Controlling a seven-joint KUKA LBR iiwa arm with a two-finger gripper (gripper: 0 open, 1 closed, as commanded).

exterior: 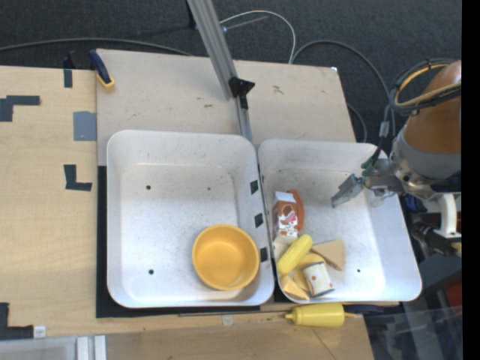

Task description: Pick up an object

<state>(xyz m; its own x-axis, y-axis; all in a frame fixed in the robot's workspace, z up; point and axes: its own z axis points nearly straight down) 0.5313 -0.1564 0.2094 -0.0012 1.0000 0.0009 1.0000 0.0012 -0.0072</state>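
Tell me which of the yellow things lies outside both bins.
The yellow bottle, lying on its side on the bench just below the right bin. The yellow bowl sits in the left bin, and the corn cob in the right.

Fixed overhead view, slanted down (fairly high) on both bins.

No readable text, brand, number or sign anywhere: only blurred, illegible print on the orange packet near the left wall of the right bin and on the small white carton by its near edge.
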